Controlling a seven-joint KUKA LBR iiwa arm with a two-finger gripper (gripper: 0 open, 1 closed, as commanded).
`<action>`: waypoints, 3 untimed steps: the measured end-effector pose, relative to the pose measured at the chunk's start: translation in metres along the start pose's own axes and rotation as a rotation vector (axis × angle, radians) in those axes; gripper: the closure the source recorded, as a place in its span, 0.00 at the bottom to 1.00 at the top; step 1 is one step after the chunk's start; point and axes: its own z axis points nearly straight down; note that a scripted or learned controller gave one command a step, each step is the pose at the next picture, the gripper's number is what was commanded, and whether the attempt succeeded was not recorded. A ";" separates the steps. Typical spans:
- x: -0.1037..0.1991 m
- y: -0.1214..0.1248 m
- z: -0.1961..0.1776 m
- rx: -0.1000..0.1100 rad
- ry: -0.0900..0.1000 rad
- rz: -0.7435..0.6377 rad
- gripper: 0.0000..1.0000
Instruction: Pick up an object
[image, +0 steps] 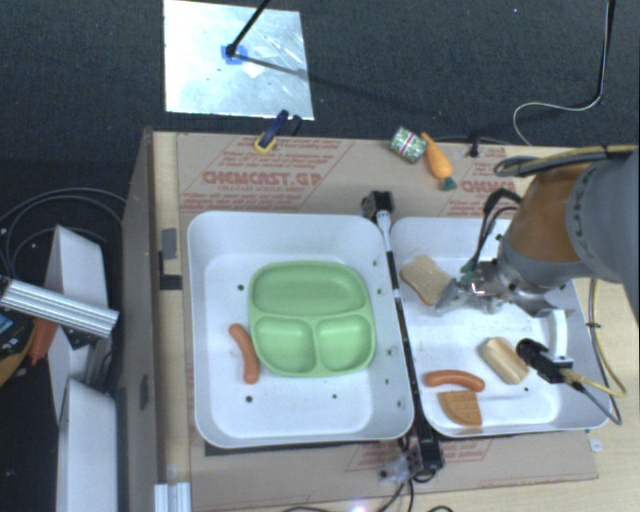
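Observation:
My gripper (452, 296) hangs low in the right bin (570, 415), near its upper left part. It sits just right of a tan bread slice (423, 277), close to it or touching its edge; I see nothing held. A bread roll (501, 360) lies below the gripper. Near the bin's front lie a red sausage (454, 380) and an orange cracker (461, 407). The grey arm (590, 215) with its orange band covers the bin's upper right.
The left bin (215, 400) holds a green divided plate (312, 317) and a second sausage (245, 353) beside it. A toy carrot (437, 160) and a small can (408, 143) lie on the cardboard behind the bins. A black fitting (540, 360) sticks out near the roll.

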 end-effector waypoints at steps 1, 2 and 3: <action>-0.038 -0.040 0.000 0.001 -0.002 0.003 0.00; -0.084 -0.092 0.000 0.002 -0.002 0.004 0.00; -0.084 -0.090 -0.011 -0.002 -0.002 0.003 1.00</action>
